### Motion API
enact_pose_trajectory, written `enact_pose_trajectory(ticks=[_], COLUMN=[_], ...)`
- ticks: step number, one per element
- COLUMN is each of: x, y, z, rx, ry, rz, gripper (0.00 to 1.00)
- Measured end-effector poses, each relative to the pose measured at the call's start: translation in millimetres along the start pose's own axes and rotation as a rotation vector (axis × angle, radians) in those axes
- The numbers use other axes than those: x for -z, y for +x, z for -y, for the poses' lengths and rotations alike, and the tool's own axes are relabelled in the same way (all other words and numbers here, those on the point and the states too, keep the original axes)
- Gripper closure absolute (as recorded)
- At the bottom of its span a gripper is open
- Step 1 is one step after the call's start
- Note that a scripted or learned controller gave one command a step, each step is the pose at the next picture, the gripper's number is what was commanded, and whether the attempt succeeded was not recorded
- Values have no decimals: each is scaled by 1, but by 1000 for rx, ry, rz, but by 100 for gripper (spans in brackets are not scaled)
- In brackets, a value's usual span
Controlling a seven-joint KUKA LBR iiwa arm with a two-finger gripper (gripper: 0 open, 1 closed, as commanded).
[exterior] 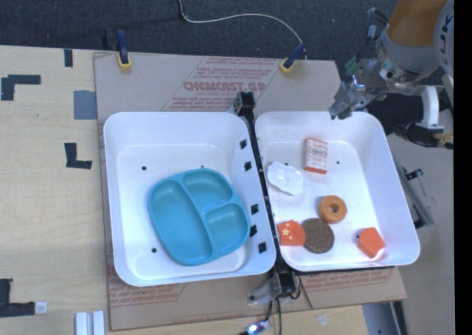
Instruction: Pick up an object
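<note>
Claw (344, 108) hovered above the right bin's (389, 150) far rim, finger state indeterminable, well apart from the small carton (316, 155).

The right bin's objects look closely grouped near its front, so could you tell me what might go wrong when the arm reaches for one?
The brown cookie touches the red piece and sits just below the donut; a grasp could nudge neighbours. The orange block lies near the right bin wall, possibly crowding the gripper.
</note>
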State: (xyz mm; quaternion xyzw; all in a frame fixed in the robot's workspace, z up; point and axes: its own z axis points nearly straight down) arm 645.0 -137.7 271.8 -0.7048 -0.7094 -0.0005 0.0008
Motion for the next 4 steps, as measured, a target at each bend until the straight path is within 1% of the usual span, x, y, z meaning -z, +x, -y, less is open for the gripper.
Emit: enact_pose_trajectory(ticks=[1,2,3,4], x=[-3,-20,-21,-41], y=[60,105,166,214], z=[13,23,26,34], rx=[-1,-1,1,0], ry=[0,3,2,4], rz=[0,1,0,1], gripper=[100,100,100,100])
